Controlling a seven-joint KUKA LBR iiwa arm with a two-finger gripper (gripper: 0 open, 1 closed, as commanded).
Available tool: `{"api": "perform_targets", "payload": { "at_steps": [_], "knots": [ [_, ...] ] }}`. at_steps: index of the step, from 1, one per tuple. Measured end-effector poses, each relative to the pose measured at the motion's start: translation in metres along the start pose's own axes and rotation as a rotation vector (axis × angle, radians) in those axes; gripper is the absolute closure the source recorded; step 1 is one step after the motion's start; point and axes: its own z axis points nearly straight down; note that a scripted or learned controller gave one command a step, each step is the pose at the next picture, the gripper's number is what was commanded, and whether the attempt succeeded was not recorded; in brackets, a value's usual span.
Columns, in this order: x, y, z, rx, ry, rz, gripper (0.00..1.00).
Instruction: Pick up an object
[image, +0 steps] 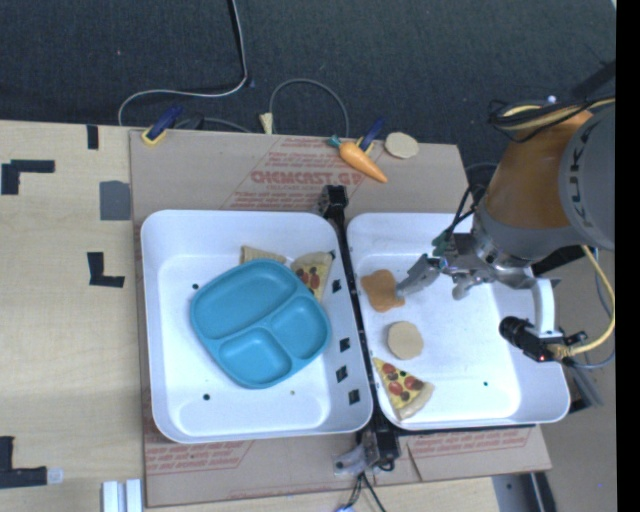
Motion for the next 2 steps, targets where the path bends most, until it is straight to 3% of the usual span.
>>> {"api": "perform_targets", "payload": {
  "at_steps": [1, 2],
  "knots": [
    [-0.003, 0.004, 0.117, -0.005, -0.005, 0.0, 0.0],
    [0.0, 0.077, 0.068, -0.009, -0.002, -0.002, 0.0]
  ]
}}
